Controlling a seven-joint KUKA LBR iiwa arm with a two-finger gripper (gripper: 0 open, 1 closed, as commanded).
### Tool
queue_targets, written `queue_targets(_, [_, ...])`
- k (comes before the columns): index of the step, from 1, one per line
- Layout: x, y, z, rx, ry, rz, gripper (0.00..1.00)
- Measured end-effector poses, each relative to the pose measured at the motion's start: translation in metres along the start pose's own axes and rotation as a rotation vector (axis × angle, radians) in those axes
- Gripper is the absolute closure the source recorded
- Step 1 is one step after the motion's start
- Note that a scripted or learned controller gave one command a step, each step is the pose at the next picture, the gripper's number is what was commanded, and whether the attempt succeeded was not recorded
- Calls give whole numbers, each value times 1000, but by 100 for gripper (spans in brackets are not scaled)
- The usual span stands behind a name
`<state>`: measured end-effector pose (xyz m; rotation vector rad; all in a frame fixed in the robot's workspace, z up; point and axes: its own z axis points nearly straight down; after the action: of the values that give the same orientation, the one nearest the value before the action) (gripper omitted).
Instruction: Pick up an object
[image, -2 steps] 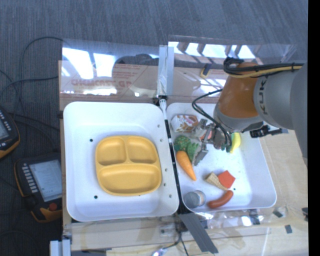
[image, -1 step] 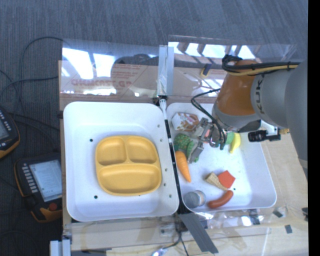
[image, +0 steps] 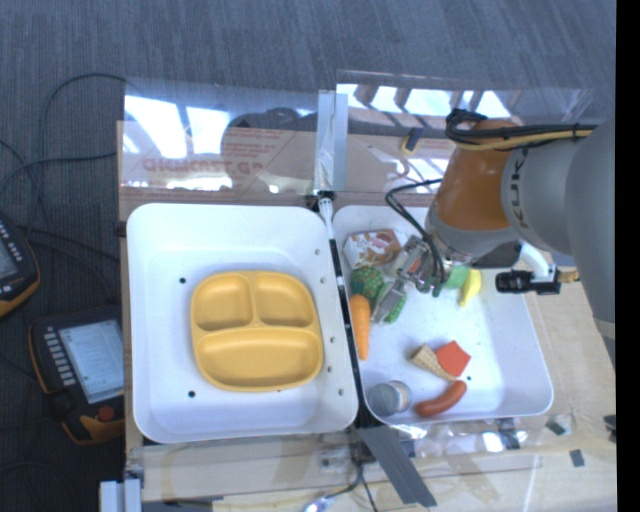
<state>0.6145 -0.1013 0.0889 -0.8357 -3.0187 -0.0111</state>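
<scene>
Holding 1 yellow tray (image: 258, 330), left bin (image: 160, 240); gripper (image: 405, 285) state unclear.

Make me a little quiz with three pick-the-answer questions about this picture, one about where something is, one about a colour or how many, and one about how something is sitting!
1. Where is the yellow tray?
A. In the left bin
B. In the right bin
C. On the floor

2. What colour is the band on the arm above the wrist?
A. Blue
B. Orange
C. Pink

3. How is the carrot sitting?
A. Standing on its tip
B. Lying flat in the right bin
C. Resting on the yellow tray

Answers:
1. A, the tray lies in the middle of the left bin.
2. B, the band is orange against the grey arm.
3. B, the carrot lies flat by the right bin's left wall, below the gripper.
</scene>
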Motion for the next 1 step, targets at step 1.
queue_targets(1, [-11, 8, 0, 13, -3, 107, 0])
